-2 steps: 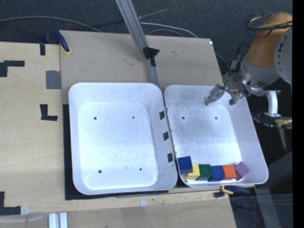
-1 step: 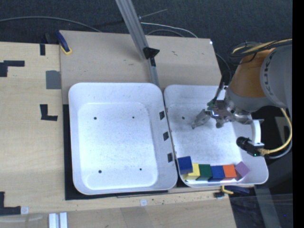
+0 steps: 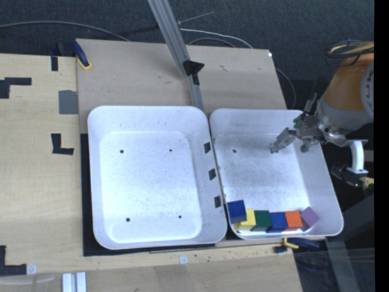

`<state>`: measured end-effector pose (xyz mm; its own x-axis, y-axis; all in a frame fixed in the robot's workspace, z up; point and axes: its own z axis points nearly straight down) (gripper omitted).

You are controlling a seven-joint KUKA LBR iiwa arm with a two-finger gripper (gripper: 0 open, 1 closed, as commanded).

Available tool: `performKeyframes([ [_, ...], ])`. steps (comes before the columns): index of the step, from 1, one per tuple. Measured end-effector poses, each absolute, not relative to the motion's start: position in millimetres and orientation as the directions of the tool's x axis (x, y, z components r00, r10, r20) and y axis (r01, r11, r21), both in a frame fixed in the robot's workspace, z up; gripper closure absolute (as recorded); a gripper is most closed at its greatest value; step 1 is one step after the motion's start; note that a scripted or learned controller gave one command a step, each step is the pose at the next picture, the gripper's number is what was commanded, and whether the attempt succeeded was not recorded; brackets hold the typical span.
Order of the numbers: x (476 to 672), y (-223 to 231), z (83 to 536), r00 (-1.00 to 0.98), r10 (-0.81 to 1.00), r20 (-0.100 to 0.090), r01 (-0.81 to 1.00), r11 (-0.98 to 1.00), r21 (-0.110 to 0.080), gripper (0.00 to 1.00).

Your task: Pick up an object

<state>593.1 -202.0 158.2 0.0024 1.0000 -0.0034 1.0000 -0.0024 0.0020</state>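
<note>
White left bin on wooden bench, speckled inside. Just beside it, right bin, holding a row of small blocks along near wall: blue block raised on yellow block, then green block, second blue block, orange block, purple block tilted against corner. Lower edges of blocks hidden by rim. Further right, jaws above far part of right bin, well apart from blocks, pinching nothing; spread or pressed together cannot be told. Arm cut off at frame edge.
</note>
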Motion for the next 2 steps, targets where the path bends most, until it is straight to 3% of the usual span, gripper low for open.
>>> performKeyframes([
  [1, 576.8, -210, 214, -0.001, 1.000, -0.002, 1.000, 0.001, 0.004, 0.00],
  [2, 511.6, -162, 167, -0.001, 1.000, 0.005, 1.000, 0.001, -0.011, 0.00],
])
